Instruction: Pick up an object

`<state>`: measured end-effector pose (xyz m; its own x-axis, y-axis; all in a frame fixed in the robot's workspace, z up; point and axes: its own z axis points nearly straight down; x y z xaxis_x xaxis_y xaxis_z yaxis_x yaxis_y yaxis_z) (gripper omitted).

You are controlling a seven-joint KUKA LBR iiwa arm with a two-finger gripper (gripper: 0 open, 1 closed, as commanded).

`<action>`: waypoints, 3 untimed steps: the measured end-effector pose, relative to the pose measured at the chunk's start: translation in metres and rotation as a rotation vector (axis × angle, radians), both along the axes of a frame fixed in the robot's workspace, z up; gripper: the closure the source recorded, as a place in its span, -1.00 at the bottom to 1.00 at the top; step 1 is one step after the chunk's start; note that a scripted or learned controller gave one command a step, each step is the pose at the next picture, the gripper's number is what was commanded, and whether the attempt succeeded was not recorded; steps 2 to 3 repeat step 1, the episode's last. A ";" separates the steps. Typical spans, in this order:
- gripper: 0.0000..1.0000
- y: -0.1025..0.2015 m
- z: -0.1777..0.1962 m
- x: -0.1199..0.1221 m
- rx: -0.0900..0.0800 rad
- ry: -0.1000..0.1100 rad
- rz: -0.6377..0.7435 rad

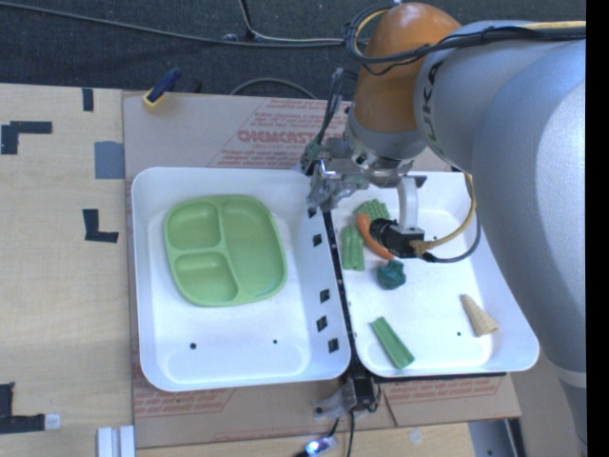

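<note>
The right bin holds several small objects. A ridged green piece lies by the divider, with an orange carrot-like piece beside it. A teal lump sits just below them. Further forward lie a flat green block and a beige cone. My gripper hangs low over the back of the divider between the bins, just left of the green and orange pieces. The wrist hides its tips.
The left bin carries a green divided plate. The arm's grey body and orange band cover the right bin's back right. A black and orange cable loops over that bin. A blue and yellow clip lies on the bench behind.
</note>
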<state>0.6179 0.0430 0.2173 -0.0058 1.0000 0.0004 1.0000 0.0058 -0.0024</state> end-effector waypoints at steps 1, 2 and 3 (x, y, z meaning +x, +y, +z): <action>1.00 0.050 -0.002 0.018 0.001 -0.001 0.001; 1.00 0.050 -0.002 0.018 0.001 -0.001 0.001; 1.00 0.050 -0.002 0.018 0.001 -0.001 0.001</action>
